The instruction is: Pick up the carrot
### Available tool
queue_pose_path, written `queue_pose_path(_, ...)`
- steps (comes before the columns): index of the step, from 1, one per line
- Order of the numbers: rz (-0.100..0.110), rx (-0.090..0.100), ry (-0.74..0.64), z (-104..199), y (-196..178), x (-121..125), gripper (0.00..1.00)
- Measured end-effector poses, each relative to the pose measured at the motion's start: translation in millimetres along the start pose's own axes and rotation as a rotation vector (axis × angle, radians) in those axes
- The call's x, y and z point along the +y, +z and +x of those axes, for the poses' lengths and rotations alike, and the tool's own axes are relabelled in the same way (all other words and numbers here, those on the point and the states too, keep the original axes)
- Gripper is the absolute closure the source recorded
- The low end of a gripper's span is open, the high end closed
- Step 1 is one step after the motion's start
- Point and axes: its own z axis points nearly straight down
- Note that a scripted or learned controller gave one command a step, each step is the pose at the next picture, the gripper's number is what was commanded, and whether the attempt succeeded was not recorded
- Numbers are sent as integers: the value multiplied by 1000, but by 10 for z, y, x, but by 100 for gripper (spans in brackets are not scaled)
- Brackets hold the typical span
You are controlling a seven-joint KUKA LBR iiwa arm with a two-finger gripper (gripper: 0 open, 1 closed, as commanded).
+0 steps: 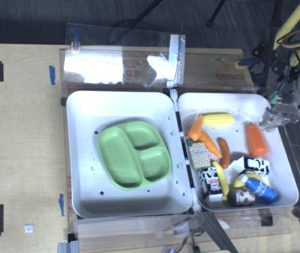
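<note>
The grey metal gripper hovers at the right bin's edge; whether it is parted or holding anything, I cannot tell. The tapered orange plastic carrot lies wedged among crowded toys, so a descent could snag neighbours instead

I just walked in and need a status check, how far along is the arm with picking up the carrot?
Nothing looks done yet. The carrot lies in the right bin, near its left wall, among the corn and other toy food. The gripper is over the bin's upper right corner, apart from the carrot. Left to do: reaching across, closing on it and lifting.
</note>
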Motion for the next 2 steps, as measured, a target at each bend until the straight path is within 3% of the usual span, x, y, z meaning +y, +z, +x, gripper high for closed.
queue_pose_path(1, 0, 0, 0, 0, 1, 0, 0)
queue_pose_path(2, 3, 4, 42, 4, 473, -116, 0)
